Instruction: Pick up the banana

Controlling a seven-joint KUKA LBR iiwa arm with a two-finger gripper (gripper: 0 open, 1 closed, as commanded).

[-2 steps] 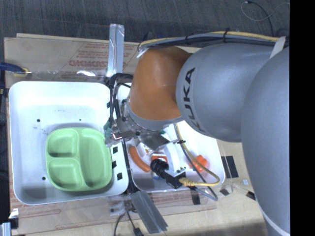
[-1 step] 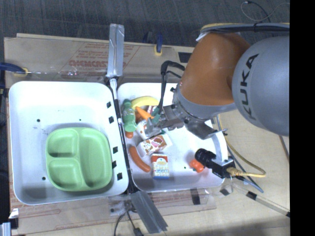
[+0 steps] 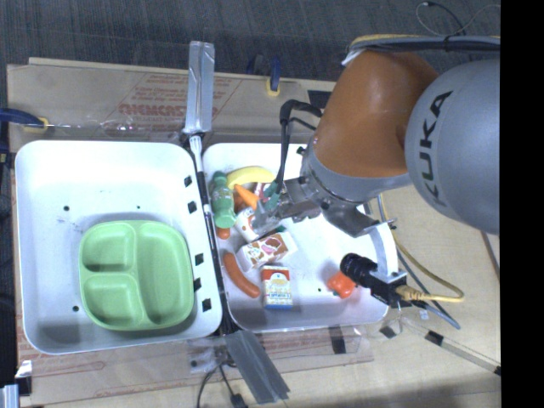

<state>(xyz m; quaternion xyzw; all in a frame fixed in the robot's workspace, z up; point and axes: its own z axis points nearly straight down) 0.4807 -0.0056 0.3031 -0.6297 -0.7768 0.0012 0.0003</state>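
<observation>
- Hovering over the right bin [image 3: 374, 311]: pincer [image 3: 270, 213], low among the items near its left wall; can't tell its state.
- Banana [image 3: 247, 175] lies at that bin's far-left corner, just beside the pincer, not visibly gripped.
- Green bottle [image 3: 222, 201], sausage [image 3: 240, 275], juice carton [image 3: 277, 286] along the left side.
- Left bin [image 3: 51, 177] carries a green divided plate [image 3: 136, 274].

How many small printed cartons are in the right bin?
2. One carton stands near the right bin's front wall; the other carton lies just behind it, mid-bin. More may be hidden beneath the arm.
</observation>
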